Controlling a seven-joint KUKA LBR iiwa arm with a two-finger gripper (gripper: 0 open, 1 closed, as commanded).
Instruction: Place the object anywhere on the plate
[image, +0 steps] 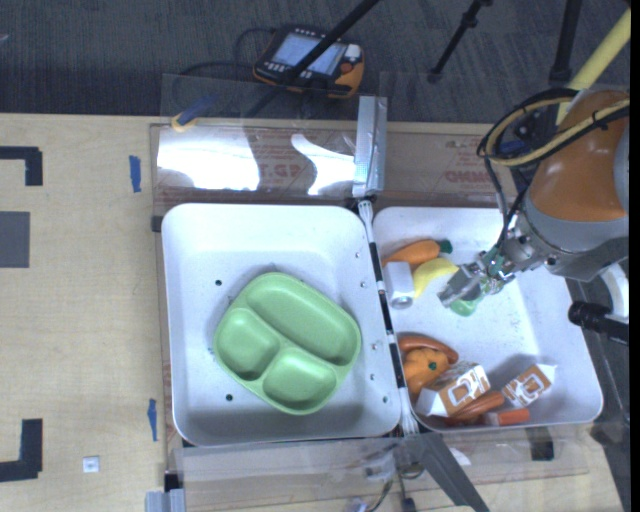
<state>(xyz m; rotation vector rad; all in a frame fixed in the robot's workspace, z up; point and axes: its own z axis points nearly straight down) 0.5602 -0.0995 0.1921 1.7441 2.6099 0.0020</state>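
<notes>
Two-finger metal gripper: fingertips blurred, gap unreadable
Small green item: mostly hidden under the gripper
Grey arm with orange band: cut off by right edge
Orange-and-white cartons: print too small to read
Black handheld device: screen unreadable

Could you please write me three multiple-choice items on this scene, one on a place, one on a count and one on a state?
1. Which bin holds the green divided plastic plate?
A. left white bin
B. right white bin
C. neither

2. How many compartments does the plate have?
A. two
B. three
C. five

3. What lies on the plate now?
A. a carrot
B. a carton
C. nothing yet

Answers: 1 A, it sits in the left white bin. 2 B, three hollows show. 3 C, the orange toy carrot lies in the right white bin, near the two-finger gripper.
</notes>
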